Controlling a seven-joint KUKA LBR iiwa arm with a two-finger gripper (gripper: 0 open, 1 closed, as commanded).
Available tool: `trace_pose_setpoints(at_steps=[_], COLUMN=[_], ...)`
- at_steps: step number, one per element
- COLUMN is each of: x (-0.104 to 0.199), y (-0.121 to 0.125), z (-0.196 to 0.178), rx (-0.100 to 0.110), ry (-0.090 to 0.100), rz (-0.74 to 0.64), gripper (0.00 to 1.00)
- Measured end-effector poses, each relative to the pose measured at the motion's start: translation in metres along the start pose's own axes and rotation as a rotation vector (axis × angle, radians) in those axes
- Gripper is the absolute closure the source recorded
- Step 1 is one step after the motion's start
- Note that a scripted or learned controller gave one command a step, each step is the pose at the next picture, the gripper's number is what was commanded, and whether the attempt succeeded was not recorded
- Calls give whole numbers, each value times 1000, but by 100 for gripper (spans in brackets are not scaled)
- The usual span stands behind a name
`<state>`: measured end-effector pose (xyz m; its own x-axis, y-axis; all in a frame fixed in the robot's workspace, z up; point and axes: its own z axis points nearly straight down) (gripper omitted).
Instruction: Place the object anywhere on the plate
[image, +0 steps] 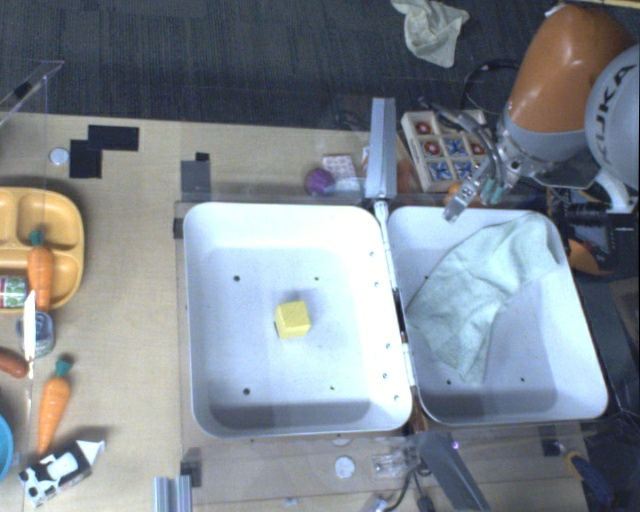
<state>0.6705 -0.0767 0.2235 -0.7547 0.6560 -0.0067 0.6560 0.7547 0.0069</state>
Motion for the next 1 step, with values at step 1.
trace_pose_setpoints(at_steps=[1], x=[104], y=[64], z=[-50], rx=[-2], ry=[-1], rz=[123], gripper=[100])
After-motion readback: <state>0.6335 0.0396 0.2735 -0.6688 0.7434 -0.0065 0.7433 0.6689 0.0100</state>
